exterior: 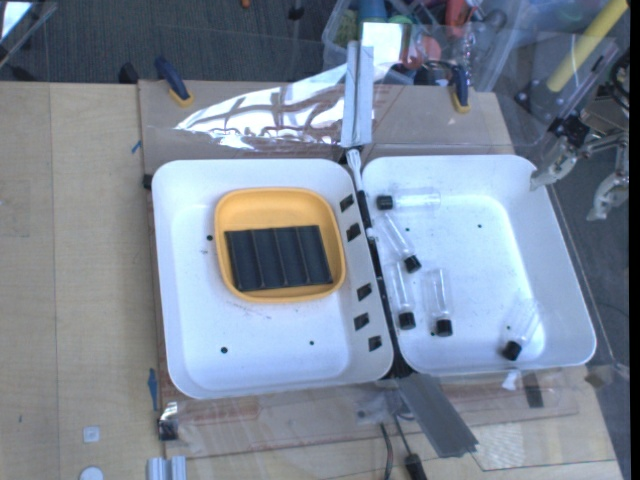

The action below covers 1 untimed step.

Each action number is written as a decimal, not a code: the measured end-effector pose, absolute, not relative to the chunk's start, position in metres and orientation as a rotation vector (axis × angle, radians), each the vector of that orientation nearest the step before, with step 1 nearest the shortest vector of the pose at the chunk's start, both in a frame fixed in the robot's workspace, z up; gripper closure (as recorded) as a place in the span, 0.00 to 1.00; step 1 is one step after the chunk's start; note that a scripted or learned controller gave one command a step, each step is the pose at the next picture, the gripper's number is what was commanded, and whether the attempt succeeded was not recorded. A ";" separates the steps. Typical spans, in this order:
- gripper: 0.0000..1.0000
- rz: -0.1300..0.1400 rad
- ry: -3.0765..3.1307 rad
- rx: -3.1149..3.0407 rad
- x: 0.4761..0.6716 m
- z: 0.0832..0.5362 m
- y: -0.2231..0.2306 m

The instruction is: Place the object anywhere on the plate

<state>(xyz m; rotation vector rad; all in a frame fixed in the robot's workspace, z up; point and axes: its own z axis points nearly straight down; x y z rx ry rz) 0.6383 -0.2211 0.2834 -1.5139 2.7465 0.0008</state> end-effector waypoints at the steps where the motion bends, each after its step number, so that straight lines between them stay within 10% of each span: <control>1: 0.00 -0.004 2.519 -1.861 0.668 0.362 -0.222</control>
